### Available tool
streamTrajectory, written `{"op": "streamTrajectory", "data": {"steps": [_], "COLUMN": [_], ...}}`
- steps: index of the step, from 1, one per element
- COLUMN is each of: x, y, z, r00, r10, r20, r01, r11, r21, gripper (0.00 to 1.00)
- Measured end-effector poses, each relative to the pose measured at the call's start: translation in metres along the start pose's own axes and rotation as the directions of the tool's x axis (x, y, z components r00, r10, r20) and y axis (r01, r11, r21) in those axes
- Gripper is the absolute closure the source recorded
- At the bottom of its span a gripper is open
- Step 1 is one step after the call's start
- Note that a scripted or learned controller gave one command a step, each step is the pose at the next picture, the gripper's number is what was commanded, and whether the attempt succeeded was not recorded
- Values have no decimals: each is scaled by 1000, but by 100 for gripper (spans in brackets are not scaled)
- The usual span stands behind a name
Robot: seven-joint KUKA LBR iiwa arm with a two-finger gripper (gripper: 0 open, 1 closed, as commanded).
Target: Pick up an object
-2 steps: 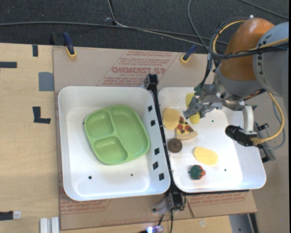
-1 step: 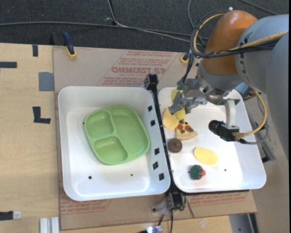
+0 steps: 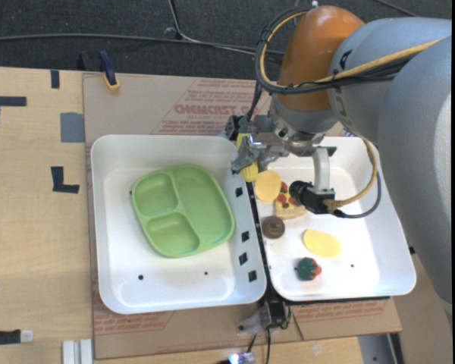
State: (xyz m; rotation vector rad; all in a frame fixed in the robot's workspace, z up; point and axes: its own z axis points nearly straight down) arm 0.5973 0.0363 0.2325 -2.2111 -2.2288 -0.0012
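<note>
the left bin (image 3: pixel 110 203) holds a green divided plate (image 3: pixel 183 208), lying flat and well apart from the claw (image 3: pixel 249 156), which hangs over the near-left corner of the right bin (image 3: pixel 379 226). the likeliest pick, a yellow round piece (image 3: pixel 268 186), lies just below and slightly right of the claw, beside a brown disc (image 3: pixel 273 227), a yellow oval (image 3: pixel 321 243) and a red-and-green toy (image 3: pixel 309 268). whether the claw is wide or narrow i cannot tell, since the wrist hides it, and something yellow at its tip is too small to name.

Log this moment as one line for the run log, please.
arm: over right bin | gripper: near bins' divider, grasp unclear | right bin: yellow round piece, brown disc, yellow oval | left bin: green tray
</note>
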Motion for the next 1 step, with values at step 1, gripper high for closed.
{"op": "streamTrajectory", "data": {"steps": [1], "x": [52], "y": [16], "z": [14], "r00": [1000], "r10": [2], "r20": [1], "r01": [-2], "r11": [1000], "r21": [1], "gripper": [100]}}
